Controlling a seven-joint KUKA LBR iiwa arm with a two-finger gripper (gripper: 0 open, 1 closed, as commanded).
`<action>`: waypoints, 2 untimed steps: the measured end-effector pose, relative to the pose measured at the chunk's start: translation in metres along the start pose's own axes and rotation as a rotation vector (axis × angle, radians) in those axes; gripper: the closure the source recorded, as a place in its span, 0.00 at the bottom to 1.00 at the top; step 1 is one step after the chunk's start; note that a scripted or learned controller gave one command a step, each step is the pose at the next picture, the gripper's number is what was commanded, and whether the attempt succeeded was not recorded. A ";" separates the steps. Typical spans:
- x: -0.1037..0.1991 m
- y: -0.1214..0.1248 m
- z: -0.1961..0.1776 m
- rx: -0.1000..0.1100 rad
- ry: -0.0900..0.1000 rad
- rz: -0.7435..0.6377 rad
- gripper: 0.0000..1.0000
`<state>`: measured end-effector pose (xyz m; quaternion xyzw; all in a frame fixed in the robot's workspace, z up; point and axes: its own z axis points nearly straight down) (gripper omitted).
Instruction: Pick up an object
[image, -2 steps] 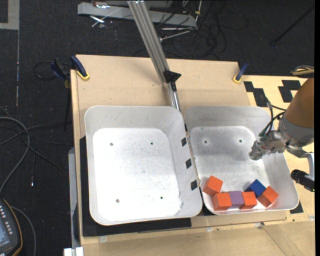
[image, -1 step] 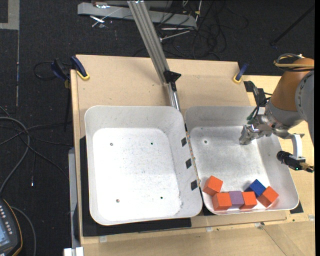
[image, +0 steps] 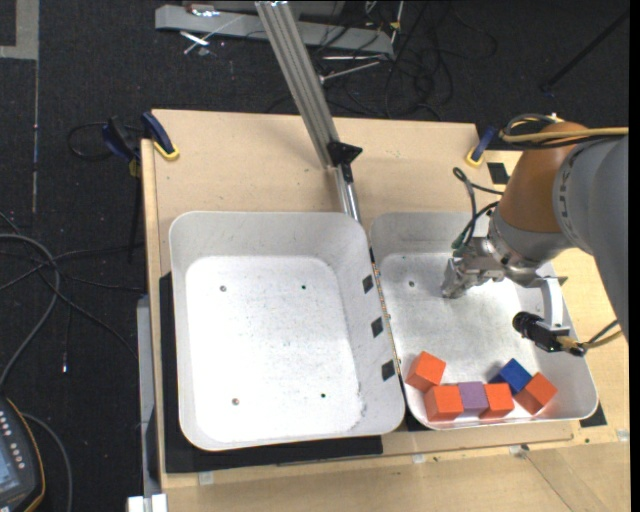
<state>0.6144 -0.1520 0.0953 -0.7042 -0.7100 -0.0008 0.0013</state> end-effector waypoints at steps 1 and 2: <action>-0.003 0.012 -0.001 -0.004 -0.004 0.005 1.00; -0.009 0.017 -0.032 -0.006 -0.005 0.004 1.00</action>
